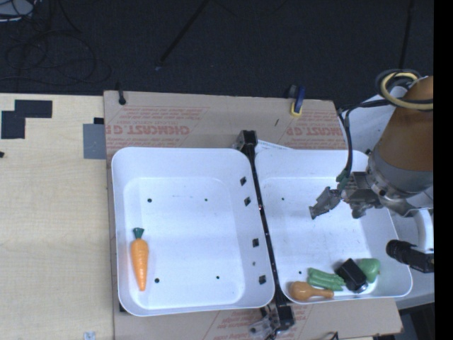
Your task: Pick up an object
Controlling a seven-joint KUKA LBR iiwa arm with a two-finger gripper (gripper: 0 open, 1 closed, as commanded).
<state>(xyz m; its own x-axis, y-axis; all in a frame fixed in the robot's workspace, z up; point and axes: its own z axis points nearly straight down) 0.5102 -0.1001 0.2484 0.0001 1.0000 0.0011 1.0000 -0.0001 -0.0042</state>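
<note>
Where the arm [407, 144] reaches in from the right, its gripper [338, 202] hangs over the middle of the right bin [297, 172], above bare white floor; the fingers [322, 205] look spread apart with nothing between them, though they are small and dark against the bin. The things to pick lie well apart from the gripper, bunched in the near right corner of that bin: a tan pear-shaped piece [309, 291] by the front wall, a green pod-like vegetable [325, 280] just beside it, a black block [352, 274] lying against that, and a rounded green piece [369, 267] at the far right, partly covered by the black block; these four touch or overlap one another, so none sits free of its neighbours. In the left bin [177, 161] a single carrot [139, 259] lies lengthwise near the left wall, green top pointing away, with open floor all around it; a black divider [258, 222] runs between the two bins. Both bins rest on a cardboard sheet [212, 122] with red print, laid on the pale wood tabletop [49, 225]; a blue and yellow clip [297, 101] holds the far edge of the sheet; a black knob [403, 252] juts in near the right bin's right rim; dark cables [42, 20] lie on the floor beyond.
</note>
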